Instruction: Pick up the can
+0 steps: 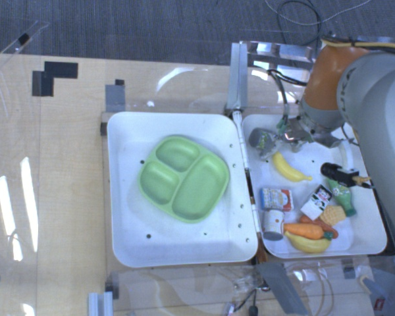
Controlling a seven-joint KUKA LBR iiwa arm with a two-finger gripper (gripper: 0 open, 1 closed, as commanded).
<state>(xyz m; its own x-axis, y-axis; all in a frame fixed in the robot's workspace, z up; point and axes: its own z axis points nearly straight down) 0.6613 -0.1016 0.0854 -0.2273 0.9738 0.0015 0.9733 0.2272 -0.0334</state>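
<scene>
The can (274,210) lies in the right bin (375,242) near its left wall, towards the front; it has a white, red and blue label and a silver end. My gripper (268,141) hangs over the back left corner of that bin, well behind the can and apart from it. A yellow banana (290,168) lies between the gripper and the can. Nothing shows in the gripper's grasp.
Right of the can lie a carrot (307,230), a second banana (308,244), a cracker (332,214), a small white box (316,203) and a green item (343,199). The left bin (128,242) holds a green divided plate (184,178).
</scene>
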